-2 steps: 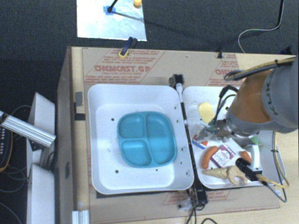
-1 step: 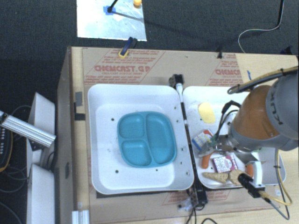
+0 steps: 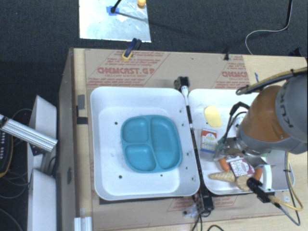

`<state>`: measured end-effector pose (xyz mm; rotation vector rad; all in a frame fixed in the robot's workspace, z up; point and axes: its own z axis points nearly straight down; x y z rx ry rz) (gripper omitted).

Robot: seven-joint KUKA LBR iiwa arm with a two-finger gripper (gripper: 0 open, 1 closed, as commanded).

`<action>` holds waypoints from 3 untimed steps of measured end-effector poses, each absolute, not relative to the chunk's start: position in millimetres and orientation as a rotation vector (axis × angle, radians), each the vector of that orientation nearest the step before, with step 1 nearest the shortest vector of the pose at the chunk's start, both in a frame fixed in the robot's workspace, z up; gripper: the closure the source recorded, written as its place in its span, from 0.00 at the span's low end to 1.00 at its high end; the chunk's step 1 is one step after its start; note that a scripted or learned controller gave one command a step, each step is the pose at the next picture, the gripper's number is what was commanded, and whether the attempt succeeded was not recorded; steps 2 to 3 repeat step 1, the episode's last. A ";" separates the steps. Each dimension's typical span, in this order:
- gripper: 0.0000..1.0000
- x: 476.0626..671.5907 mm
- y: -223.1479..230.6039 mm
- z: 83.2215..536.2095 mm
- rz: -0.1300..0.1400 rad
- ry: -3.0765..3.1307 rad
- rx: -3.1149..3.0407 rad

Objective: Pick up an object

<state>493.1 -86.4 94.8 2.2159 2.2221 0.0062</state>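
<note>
The right bin [image 3: 226,97] holds a yellow lemon-shaped piece [image 3: 212,115], a small red-and-white carton [image 3: 208,140], an orange carrot-like piece [image 3: 224,165], a purple-and-white packet [image 3: 239,167] and a cream cone [image 3: 224,177]. My gripper [image 3: 226,150] hangs low over these things, just right of the carton and above the carrot. The grey and orange arm [image 3: 269,119] covers the right half of this bin. A black-and-white part [image 3: 260,182] of the tool sticks out at the bin's front edge.
The left bin [image 3: 110,100] holds a blue divided plate [image 3: 150,143]. A black bar [image 3: 190,129] runs between the two bins. Cardboard [image 3: 144,69] lies behind the bins. A yellow cable [image 3: 284,206] trails off at the front right.
</note>
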 end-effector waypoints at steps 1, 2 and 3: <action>1.00 532.3 -42.0 184.9 0.004 2.224 2.216; 1.00 532.3 -42.0 184.9 0.004 2.224 2.216; 1.00 532.3 -42.0 184.9 0.004 2.224 2.216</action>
